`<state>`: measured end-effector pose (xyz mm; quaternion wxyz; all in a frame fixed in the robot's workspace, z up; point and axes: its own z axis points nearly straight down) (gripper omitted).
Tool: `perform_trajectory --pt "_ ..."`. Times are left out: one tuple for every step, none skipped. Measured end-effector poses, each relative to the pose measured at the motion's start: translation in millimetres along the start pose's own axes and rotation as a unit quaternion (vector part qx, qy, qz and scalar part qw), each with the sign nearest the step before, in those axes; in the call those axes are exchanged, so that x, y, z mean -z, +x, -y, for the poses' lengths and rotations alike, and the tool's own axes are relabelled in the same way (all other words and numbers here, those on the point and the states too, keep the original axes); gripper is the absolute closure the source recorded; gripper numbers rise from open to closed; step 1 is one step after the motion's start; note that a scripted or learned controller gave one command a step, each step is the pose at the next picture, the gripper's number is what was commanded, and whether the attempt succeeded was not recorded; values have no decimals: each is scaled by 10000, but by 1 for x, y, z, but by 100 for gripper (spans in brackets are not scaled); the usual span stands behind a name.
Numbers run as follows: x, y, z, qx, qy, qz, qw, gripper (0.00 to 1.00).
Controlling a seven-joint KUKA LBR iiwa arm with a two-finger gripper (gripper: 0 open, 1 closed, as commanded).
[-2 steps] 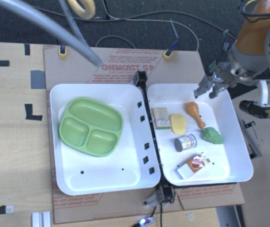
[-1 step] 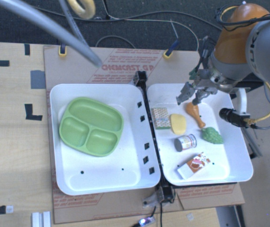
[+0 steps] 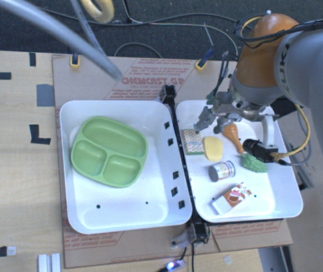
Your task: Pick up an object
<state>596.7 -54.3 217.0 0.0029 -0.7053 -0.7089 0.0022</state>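
Your gripper (image 3: 211, 119) is hovering over the right bin (image 3: 286, 205), fingers spread, pinching nothing. Lying below it: yellow block (image 3: 213, 148), patterned card (image 3: 192, 141), orange drumstick (image 3: 232, 135), small can (image 3: 222, 170), green toy (image 3: 254, 163), red-white box (image 3: 233, 198). Left bin (image 3: 88, 217) is holding a green divided plate (image 3: 109, 151).

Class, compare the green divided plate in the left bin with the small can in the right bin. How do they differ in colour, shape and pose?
Colour: the green plate is pale green all over; the small can is silvery with a dark end.
Shape: the plate is wide, flat and split into compartments; the can is a short cylinder.
Pose: the plate lies flat, face up; the can lies on its side.
Both rest on a white bin floor, apart from the gripper.
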Motion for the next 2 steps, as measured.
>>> perform_trajectory --pt "-7 56 3 10 -7 -2 10000 100" --pt "-7 113 8 9 -8 2 10000 100"
